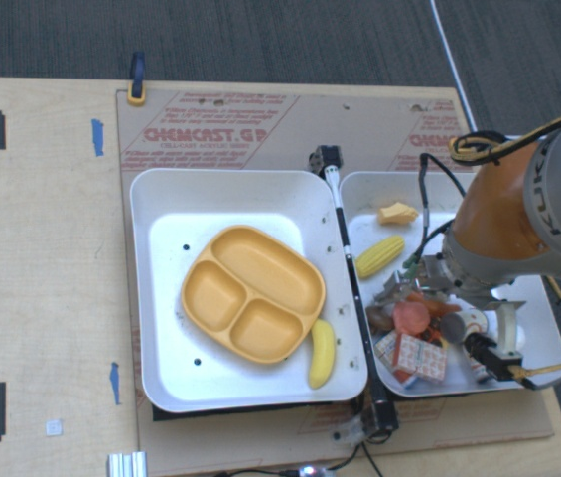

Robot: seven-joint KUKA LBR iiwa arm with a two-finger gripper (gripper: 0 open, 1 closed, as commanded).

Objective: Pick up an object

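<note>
In the camera view, two shallow white bins stand side by side on the light wooden desk. The left bin holds an orange plastic tray with three compartments, and a yellow toy banana lies just beside the tray, against the bin's right wall. The grey arm with the orange band reaches down into the right bin, probably because the loose small things are gathered there. Its gripper is low among a heap of toys: a round red piece and a red-and-white patterned box. Whether the gripper is clenched or released I cannot tell. A yellow toy corn cob and a small yellow wedge lie apart from the heap, nearer the far wall.
</note>
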